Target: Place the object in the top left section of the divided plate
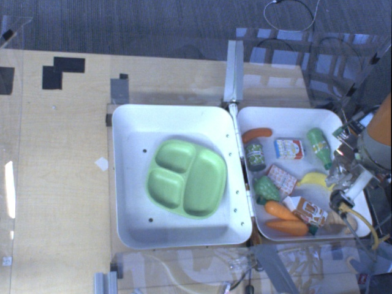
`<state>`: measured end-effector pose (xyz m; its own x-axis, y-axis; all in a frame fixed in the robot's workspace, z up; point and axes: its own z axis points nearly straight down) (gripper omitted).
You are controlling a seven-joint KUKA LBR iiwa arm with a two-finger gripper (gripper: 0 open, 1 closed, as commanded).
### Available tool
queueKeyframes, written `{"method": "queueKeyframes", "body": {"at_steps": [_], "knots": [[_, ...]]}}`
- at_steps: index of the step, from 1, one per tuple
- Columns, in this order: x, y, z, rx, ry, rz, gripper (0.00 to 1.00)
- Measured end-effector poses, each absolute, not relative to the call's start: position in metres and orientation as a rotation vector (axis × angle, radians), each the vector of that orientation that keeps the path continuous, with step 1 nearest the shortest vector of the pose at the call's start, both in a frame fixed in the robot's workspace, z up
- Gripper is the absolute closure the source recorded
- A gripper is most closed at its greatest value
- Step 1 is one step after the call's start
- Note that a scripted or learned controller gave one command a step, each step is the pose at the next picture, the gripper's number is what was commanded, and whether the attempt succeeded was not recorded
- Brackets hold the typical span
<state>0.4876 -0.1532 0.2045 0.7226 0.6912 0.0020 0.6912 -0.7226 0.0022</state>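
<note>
Grey arm (375,141) with orange band, metallic silver pincer (340,185), black and yellow cables at the wrist

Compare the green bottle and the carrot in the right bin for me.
The bottle is green and lies near the bin's top right; the carrot is orange and lies near the bottom. The bottle points up-down in the view; the carrot lies more across. Both lie flat in the right bin.

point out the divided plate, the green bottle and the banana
divided plate (197,182): camera view, floor of its large right section, in the left bin.
green bottle (318,144): camera view, mid-body, upper right of the right bin.
banana (313,179): camera view, middle of the yellow curve, near the arm.
</note>
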Motion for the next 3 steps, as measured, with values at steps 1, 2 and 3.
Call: {"method": "queueKeyframes", "body": {"at_steps": [1, 2, 3], "knots": [[0.488, -0.037, 0.184, 2.980, 0.997, 0.002, 1.00], [0.488, -0.139, 0.106, 2.982, 0.989, 0.004, 1.00], [0.510, -0.147, 0.090, 3.053, 0.736, 0.012, 1.00]]}}
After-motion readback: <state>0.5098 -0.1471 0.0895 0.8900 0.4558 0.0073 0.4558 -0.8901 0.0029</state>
